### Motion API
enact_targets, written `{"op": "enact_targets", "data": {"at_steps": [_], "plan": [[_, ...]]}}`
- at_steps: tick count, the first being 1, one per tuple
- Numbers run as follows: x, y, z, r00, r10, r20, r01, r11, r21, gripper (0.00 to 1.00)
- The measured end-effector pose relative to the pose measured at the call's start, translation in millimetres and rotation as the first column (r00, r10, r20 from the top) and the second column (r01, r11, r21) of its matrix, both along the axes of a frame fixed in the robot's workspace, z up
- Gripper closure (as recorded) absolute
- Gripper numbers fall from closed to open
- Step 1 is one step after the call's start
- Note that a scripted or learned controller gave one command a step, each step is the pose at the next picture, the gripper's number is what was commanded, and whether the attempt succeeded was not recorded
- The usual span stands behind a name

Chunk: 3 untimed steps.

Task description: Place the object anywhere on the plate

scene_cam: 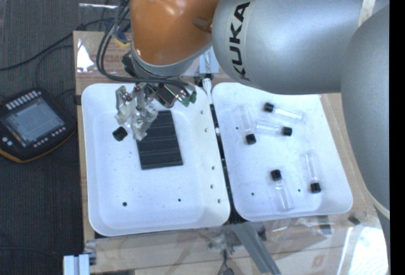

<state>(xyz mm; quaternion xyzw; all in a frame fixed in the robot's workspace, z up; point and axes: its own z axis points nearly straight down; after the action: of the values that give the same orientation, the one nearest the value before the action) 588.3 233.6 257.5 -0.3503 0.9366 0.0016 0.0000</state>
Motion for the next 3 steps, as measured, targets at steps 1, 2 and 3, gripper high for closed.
{"op": "enact_targets", "data": {"at_steps": [1,2,3], "plan": [[-86,-22,18,0.997,0.079,-0.001,-0.079,0.997,-0.001,1.00],[-71,-5,140,0.999,-0.052,0.001,0.052,0.999,0.000,1.00],[-30,-13,83,0.976,0.217,0.000,-0.217,0.976,0.000,1.00]]}}
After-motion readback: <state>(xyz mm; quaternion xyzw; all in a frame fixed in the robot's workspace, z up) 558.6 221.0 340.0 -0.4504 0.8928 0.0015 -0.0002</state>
